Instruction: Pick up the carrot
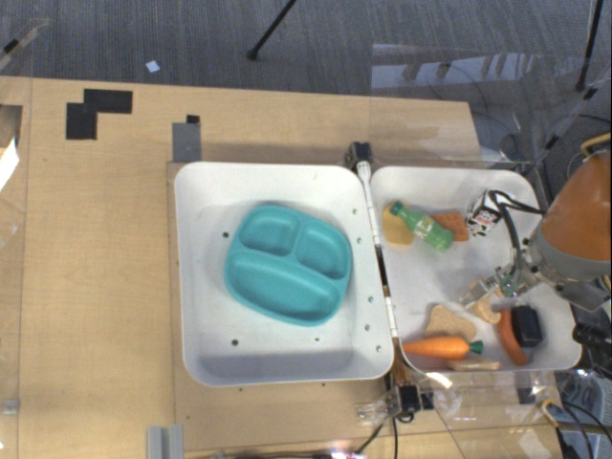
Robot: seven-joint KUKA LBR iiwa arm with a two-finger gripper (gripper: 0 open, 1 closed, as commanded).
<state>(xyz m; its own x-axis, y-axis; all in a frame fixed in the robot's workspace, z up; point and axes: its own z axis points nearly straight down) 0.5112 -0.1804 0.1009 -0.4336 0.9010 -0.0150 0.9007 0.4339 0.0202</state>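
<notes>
Grey carpet fills the top of the camera view, crossed by a dark tripod leg (285, 10), and below it lies the pale wooden bench (86, 285) bearing two shallow white bins side by side. At the bench's far left edge sit black stepped markings (98, 110). Inside the left bin (196, 256) a teal divided plate (289, 264) lies tilted, nearer the bin's far edge than its near one. Along the near edge of the right bin (421, 285), close to its near left corner, lies the carrot (437, 348), orange with a green stub at its right end; a tan bread slice (449, 324) touches it from behind. Toward that bin's far left corner a green bottle (423, 228) lies slanted across a yellowish item (397, 229) and beside a small orange-red piece (450, 225), both too partly covered to identify. The arm (579, 228) enters from the right, cut off by the picture's edge, its orange band blurred. Its gripper (499, 293) hangs low over the bin's right half, well apart from the carrot; cables and metal parts clutter it, so whether it is parted or closed cannot be told. Just beside it lie a black block (526, 326) and a reddish-orange strip (511, 342), hard to make out.
</notes>
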